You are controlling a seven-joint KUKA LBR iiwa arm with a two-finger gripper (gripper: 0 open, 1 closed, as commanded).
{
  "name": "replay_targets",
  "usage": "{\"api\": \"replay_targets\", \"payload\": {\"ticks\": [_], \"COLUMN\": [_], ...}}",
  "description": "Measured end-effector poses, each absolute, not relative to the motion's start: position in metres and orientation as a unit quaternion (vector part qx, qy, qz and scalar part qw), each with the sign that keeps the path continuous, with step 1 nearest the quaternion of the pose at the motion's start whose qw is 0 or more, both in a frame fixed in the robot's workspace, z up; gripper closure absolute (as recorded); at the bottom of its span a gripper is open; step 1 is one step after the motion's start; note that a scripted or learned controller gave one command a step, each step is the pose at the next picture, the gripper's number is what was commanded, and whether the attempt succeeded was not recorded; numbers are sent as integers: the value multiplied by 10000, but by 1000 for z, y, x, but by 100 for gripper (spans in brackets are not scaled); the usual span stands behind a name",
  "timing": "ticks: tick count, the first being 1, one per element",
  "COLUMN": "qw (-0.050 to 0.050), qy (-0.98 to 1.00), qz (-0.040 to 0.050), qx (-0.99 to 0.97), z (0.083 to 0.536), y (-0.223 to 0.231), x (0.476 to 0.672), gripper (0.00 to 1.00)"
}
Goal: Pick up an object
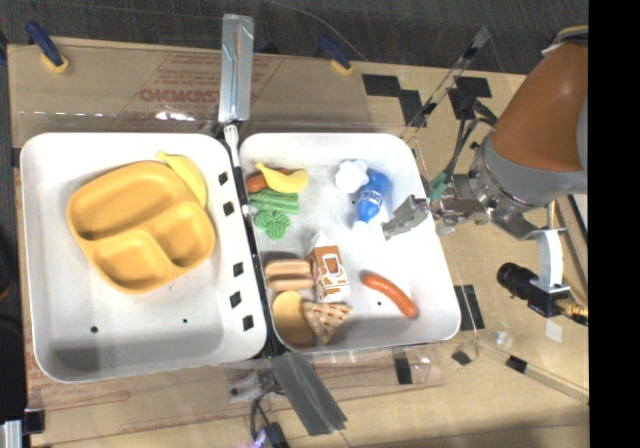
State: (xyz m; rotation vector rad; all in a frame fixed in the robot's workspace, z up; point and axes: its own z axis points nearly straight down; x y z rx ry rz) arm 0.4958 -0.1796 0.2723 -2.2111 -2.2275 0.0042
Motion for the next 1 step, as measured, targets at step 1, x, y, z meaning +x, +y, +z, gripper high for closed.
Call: {"api": "replay_targets", "payload": {"ticks": [1], "qw": [60], "qy": [-6507], "qz": [43], "qx": [-7593], "z": [148], "y": [-180], "x": [559], "gripper": [0]}}
